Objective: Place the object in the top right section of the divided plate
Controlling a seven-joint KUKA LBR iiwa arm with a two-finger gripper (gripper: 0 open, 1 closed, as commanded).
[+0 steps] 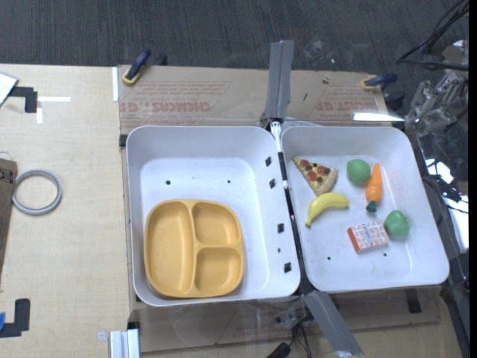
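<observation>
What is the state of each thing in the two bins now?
Divided plate: flat in left bin, nothing in its sections.
Pizza slice: lying flat, right bin.
Banana: lying on its side.
Carrot: lying down.
Two green fruits: resting apart.
Small box: lying flat.

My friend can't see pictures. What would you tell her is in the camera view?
A yellow divided plate sits in the left white bin. The right white bin holds toy food: a pizza slice, a banana, a carrot, two green pieces, and a small red-and-white box.
</observation>
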